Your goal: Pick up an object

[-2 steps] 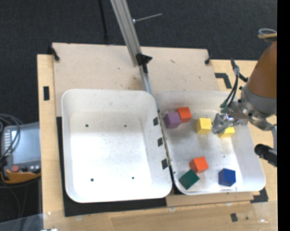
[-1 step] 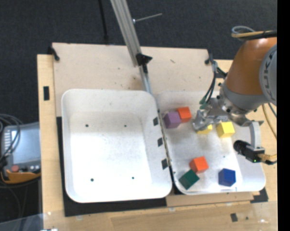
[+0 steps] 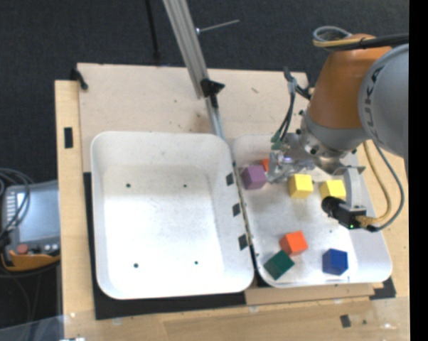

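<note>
The right bin (image 3: 374, 261) holds several small blocks. A purple block (image 3: 254, 177) lies near its upper left, with a small orange piece (image 3: 266, 164) just beside it. Two yellow blocks (image 3: 300, 185) (image 3: 333, 189) sit side by side in the middle. An orange block (image 3: 293, 243), a green block (image 3: 279, 265) and a blue block (image 3: 335, 261) lie along the front. My gripper (image 3: 285, 163) hangs low over the bin's upper part, between the purple block and the left yellow block. The wrist covers its fingers.
The left bin (image 3: 164, 212) stands beside the right one on the wooden bench. A slanted metal rail (image 3: 189, 41) runs down to the gap between the bins. A black cable loops from the wrist at the right (image 3: 349, 215).
</note>
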You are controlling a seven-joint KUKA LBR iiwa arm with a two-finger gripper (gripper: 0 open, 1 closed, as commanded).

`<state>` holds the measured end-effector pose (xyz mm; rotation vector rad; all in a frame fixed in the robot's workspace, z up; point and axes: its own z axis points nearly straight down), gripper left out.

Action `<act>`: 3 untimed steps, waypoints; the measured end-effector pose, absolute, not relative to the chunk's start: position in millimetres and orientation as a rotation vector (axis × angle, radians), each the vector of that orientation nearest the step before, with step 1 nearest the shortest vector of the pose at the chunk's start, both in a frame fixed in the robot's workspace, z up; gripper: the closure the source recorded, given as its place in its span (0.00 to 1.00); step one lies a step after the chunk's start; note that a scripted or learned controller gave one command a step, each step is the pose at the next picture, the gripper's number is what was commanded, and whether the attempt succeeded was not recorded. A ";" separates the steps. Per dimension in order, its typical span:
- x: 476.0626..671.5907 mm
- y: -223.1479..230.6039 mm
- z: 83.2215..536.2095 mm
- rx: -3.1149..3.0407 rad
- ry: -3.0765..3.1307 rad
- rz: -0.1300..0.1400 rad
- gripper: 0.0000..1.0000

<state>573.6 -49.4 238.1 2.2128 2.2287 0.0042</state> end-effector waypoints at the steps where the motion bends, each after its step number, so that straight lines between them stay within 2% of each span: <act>1: 586.6 -2.5 229.0 2.214 2.227 0.001 1.00; 3: 619.9 93.2 215.8 2.214 2.229 0.003 1.00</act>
